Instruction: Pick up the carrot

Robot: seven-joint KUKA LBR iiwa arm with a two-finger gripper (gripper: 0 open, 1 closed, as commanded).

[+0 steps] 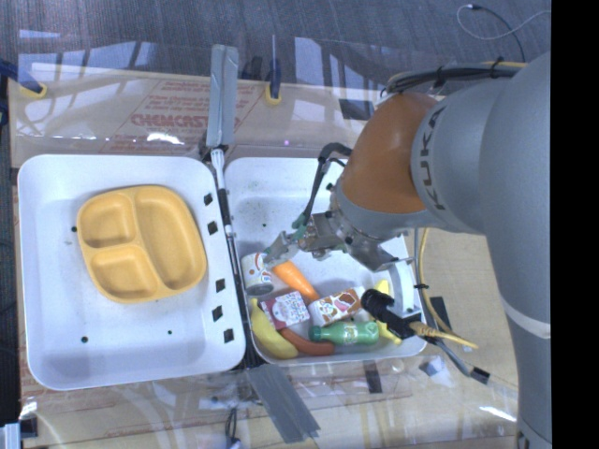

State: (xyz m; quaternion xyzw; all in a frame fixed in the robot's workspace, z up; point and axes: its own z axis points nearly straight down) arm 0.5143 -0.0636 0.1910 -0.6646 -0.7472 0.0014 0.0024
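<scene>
You see the hand [284, 247] low in the right bin [245, 181], just above the carrot [296, 279]; whether it is wide or narrow, you cannot tell. The carrot lies crowded among the can [255, 270], banana [266, 338] and cartons [286, 308], so you risk snagging a neighbour.

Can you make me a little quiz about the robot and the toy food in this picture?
1. True or false: the carrot lies in the same bin as the yellow plate.
2. Which toy lies at the front edge of the right bin, just left of the green bottle? A) banana B) apple C) grapes
3. Fill in: the yellow plate has ___ compartments.

Key
1. False. The carrot is in the right bin with the other toys, just under the gripper; the plate sits in the left bin.
2. A, the banana.
3. Three.
</scene>
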